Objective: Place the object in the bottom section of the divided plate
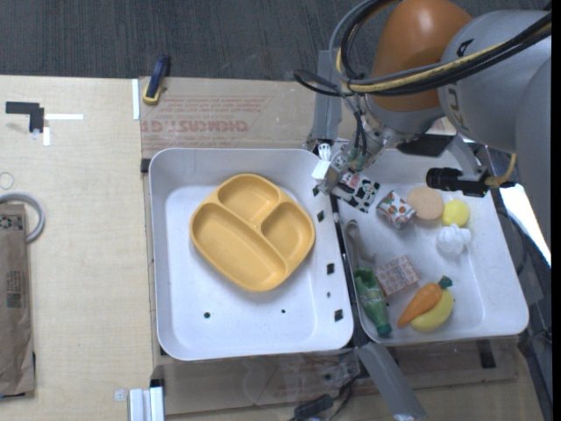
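My grey arm with its orange band point(421, 46) reaches in from the right and covers the top of the right shallow white bin point(513, 310). The left shallow white bin point(175, 323) holds the yellow divided plastic plate point(252, 231), which lies tilted near the bin's middle, with its two smaller sections toward the top right and its long section along the lower left; all sections are bare. My claw point(337, 169) hangs over the right bin's upper left corner, just beside the wall shared by the bins; I cannot tell how it is set. Just beside it lies a black-and-white spotted toy point(358, 191).

Further down the right bin lie a green plastic bottle point(372, 301), an orange toy carrot point(422, 298) across a yellow banana-like piece point(436, 316), a pink patterned carton point(397, 274), a round tan disc point(426, 203), a small printed box point(394, 209), a yellow lemon-like ball point(456, 212) and a white lumpy piece point(450, 239).
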`<state>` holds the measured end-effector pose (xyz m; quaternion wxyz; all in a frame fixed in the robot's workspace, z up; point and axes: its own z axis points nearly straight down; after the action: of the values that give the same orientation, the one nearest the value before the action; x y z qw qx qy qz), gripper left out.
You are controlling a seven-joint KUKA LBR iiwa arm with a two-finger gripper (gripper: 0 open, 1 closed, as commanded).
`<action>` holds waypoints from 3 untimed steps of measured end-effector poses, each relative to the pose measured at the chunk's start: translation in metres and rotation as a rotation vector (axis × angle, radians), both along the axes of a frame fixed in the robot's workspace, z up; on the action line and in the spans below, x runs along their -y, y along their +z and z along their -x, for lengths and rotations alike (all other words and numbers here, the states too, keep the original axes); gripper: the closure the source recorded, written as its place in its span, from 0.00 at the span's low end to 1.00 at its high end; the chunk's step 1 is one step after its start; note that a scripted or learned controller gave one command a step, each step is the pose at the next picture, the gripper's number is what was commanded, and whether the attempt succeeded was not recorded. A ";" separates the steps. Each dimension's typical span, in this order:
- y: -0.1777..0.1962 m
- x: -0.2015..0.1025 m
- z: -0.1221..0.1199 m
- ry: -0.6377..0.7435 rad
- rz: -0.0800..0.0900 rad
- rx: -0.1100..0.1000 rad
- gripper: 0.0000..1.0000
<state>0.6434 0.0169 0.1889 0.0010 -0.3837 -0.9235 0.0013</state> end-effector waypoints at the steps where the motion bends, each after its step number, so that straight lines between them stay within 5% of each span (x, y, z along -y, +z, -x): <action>1: 0.124 -0.069 -0.013 -0.053 0.001 0.001 1.00; 2: 0.084 -0.026 -0.007 -0.024 0.001 0.000 1.00; 3: -0.001 -0.059 -0.001 -0.203 0.001 -0.001 1.00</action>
<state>0.6440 0.0762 0.1883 0.0014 -0.4753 -0.8798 0.0020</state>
